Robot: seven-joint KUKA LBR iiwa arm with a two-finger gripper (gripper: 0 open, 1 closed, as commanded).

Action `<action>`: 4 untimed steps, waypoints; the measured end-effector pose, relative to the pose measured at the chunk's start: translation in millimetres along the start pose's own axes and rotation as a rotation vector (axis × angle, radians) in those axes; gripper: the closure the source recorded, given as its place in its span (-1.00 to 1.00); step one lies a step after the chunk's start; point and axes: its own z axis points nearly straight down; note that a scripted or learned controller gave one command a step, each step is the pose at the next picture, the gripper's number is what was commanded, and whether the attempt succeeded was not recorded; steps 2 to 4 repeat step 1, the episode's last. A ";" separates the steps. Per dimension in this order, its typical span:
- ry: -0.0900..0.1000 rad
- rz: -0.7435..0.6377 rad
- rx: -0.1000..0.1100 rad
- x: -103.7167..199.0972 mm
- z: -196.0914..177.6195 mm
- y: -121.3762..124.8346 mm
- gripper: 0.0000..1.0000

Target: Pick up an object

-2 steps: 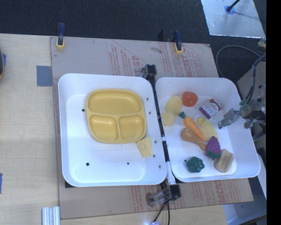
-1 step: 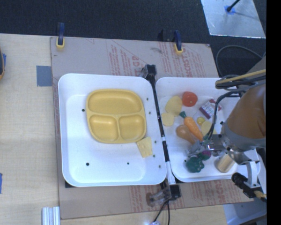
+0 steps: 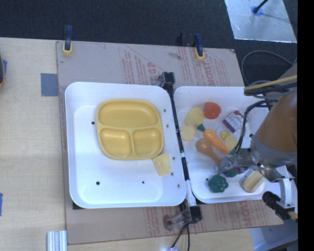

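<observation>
Nearest the camera, in the right-hand shallow white plastic bin [image 3: 199, 195]: dark green rounded broccoli-like toy [image 3: 217, 183] at the front, just beside a cream block-shaped toy [image 3: 251, 181] to its right, long axis tilted from lower left to upper right. Directly behind these: two-finger gripper [image 3: 231, 163] on the grey arm with orange band [image 3: 278, 124], reaching in from the right and lowered among the toys. Finger spread not resolvable against the clutter; cannot tell how far open, nor whether anything is held.

Touching or just beside the gripper: brown pear-shaped toy [image 3: 205, 148], long axis running upper left to lower right, narrow end toward the gripper. Just behind it: orange carrot-shaped toy [image 3: 215, 140], same diagonal axis, tip pointing lower right.

Farther back: two pale yellow rounded pieces [image 3: 191, 122], a red tomato-like ball [image 3: 212, 110], and a small printed packet [image 3: 232, 122].

In the left-hand shallow white plastic bin [image 3: 83, 187]: pale yellow wedge [image 3: 161, 164] near the dividing edge; behind it, a yellow three-compartment plastic tray [image 3: 130, 128], lying flat, single large compartment on the far side.
</observation>
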 end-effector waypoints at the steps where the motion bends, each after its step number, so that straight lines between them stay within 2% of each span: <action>1: -0.001 -0.010 -0.016 99.7 -97.9 26.8 1.00; 4: -0.001 -0.010 -0.016 99.7 -97.9 26.8 1.00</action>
